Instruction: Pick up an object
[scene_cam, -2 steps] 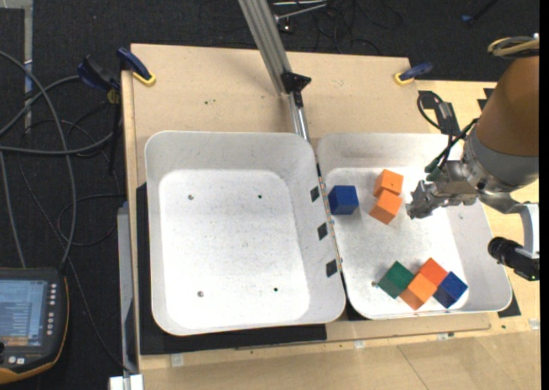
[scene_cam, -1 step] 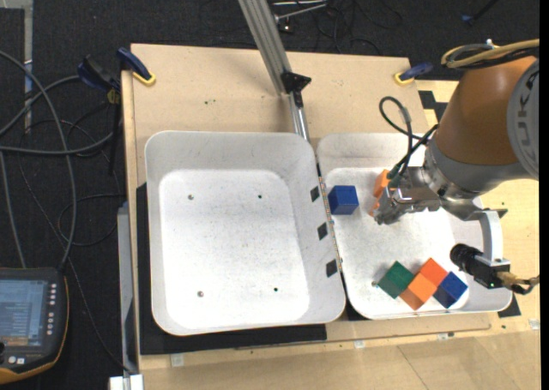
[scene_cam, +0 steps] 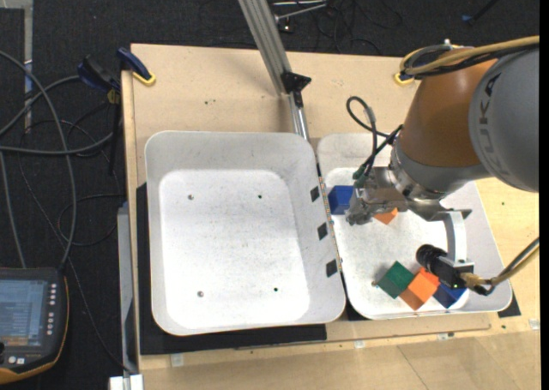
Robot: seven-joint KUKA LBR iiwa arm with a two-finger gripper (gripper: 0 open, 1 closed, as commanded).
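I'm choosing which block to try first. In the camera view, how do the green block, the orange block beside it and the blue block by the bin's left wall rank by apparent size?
Largest to smallest, as they look:
1. green block
2. orange block, close to the green one, so this order is unsure
3. blue block, though the arm covers part of it, so its true extent is unclear

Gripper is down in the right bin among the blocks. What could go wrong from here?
The gripper sits between a blue block and a small orange piece, close to the right bin's inner wall; it may nudge one rather than grasp it, or pin the blue block against the wall. The green block and its neighbours lie tightly clustered, so a grasp there could slip.
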